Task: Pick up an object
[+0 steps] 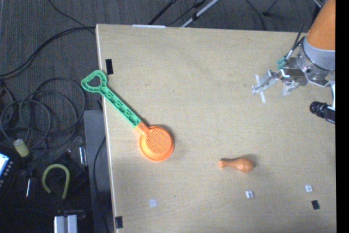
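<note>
We're seeing the pincer (265, 86) hovering spread wide, holding nothing, well apart from the orange drumstick toy (237, 163) and the strainer (131, 118) overhanging the surface's (218, 63) left edge.

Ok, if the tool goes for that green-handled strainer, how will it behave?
The strainer looks like thin plastic, so probably light. It lies flat, so it is unlikely to roll. Gripped by its long green handle, the orange head would likely swing or tilt.

Cut-off and unclear items

The arm (322, 41) is cut off by the right edge above its orange band. The gripper (264, 86) is small and blurred. The table (218, 63) is cut off at the bottom edge.
</note>
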Robot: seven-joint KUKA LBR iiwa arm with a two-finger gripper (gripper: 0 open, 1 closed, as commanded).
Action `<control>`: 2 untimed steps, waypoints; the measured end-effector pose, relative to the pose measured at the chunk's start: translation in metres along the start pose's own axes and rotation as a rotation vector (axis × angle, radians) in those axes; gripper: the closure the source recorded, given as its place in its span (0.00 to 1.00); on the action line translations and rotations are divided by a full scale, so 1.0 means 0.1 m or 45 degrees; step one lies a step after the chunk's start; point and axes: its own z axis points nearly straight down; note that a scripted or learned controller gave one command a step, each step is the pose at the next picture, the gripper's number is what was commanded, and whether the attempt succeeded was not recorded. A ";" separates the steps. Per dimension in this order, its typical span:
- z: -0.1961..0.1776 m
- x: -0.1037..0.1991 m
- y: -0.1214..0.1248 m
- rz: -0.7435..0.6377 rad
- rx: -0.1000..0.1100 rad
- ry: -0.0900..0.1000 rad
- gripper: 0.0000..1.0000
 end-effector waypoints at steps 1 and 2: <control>0.66 -0.10 0.69 -0.017 0.000 -0.007 0.00; 1.36 -0.10 0.69 -0.443 -0.001 -0.006 0.00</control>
